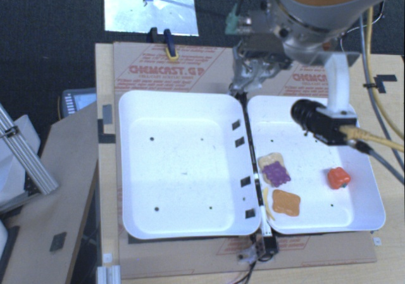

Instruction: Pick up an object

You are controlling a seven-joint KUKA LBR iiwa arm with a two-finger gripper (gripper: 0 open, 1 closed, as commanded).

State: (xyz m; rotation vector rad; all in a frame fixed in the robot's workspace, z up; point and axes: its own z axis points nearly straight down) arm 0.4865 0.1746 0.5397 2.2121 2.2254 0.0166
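Board (168,71) under 2 bins (180,169) reads "CHEMCAST"; tool (243,85) state unclear.

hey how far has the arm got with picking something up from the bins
Nothing looks picked yet. The purple piece, the orange-tan piece and the red-orange piece all lie on the floor of the right bin. The end effector sits at the far rim where the two bins meet, away from all three, with nothing visible in it. Left to do: move over one piece, descend, grasp and lift.
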